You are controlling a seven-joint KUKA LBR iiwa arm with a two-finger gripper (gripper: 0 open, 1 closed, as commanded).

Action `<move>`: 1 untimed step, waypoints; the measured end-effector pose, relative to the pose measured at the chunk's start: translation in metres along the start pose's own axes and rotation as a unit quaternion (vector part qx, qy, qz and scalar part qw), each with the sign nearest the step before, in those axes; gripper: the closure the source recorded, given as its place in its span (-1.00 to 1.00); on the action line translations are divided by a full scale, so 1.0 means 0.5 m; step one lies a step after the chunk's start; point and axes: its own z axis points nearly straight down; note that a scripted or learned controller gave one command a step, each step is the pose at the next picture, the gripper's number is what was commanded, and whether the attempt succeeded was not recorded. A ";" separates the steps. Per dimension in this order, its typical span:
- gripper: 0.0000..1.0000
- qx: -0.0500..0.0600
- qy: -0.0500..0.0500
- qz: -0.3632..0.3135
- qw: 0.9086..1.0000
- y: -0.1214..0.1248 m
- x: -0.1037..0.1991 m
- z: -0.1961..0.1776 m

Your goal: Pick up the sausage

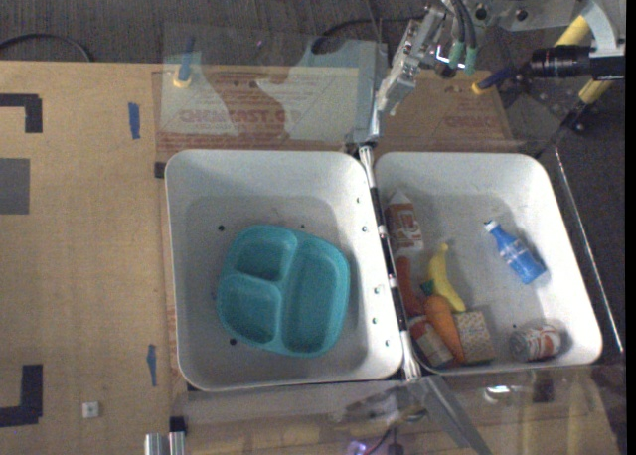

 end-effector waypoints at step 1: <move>1.00 0.001 0.000 0.302 0.953 0.060 -0.006 0.001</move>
